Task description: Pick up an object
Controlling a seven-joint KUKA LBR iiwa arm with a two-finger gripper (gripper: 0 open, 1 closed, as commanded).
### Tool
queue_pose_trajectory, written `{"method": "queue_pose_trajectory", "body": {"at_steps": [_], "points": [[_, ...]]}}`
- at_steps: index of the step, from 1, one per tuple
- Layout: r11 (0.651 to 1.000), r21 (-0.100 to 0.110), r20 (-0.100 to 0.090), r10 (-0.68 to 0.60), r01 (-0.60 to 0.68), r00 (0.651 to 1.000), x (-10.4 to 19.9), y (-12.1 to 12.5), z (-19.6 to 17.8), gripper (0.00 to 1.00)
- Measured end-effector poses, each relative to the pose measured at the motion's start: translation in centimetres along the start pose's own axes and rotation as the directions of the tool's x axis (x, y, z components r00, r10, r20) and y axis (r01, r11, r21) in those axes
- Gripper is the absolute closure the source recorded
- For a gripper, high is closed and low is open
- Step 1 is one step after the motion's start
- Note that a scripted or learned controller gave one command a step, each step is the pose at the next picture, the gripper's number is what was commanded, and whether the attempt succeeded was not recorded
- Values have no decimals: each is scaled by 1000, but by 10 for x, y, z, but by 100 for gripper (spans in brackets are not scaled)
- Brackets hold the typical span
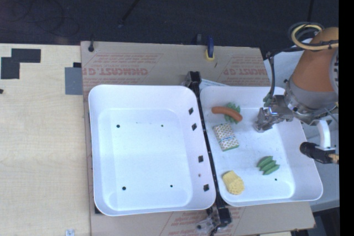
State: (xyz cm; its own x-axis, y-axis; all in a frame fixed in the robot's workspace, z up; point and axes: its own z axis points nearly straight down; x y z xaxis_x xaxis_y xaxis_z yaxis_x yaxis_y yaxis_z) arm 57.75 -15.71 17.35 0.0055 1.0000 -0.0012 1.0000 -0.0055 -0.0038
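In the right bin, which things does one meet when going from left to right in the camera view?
Checkered packet and yellow item, orange carrot, green pod, end effector. The packet and the yellow item overlap in order.

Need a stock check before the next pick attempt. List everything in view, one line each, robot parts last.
left bin: 1, white, left half of the bench
right bin: 1, white, right half, beside the left bin
carrot: 1, orange with green leaves, far part of the right bin
patterned block: 1, pale with small green dots, right bin near the divider
green pods: 1 bunch, green, right bin, toward the near right
corn piece: 1, yellow, near left corner of the right bin
arm: 1, grey and orange, reaching in from the right
gripper: 1, metallic, over the right bin, right of the carrot
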Motion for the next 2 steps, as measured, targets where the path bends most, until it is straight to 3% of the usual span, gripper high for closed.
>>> {"method": "queue_pose_trajectory", "body": {"at_steps": [1,2], "points": [[1000,3,-1,2,-2,1000,-50,-87,-18,100],[1000,-5,-4,-14,14,1000,17,-14,-14,100]]}}
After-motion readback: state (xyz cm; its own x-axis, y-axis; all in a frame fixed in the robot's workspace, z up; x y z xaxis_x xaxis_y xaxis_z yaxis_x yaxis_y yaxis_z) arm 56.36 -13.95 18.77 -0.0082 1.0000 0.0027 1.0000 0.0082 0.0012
